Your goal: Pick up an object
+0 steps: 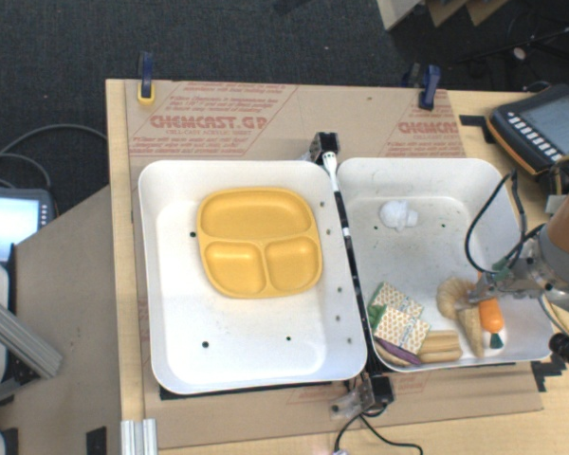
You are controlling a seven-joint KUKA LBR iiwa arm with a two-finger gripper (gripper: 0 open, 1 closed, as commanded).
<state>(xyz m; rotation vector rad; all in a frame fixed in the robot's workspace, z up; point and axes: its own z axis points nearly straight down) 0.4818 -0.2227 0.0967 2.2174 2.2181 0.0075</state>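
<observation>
End effector grip state unclear, just above orange carrot toy, right bin

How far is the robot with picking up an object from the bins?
Done: the arm has reached into the right bin, and its claw sits low among the small items, near an orange piece. In hand: nothing visibly; the view cannot confirm a grasp. Left: gripping and lifting one item. The yellow divided plate lies in the left bin.

Position: fixed above the bench
Facing: slanted downward
Covers: left bin and right bin, side by side
</observation>
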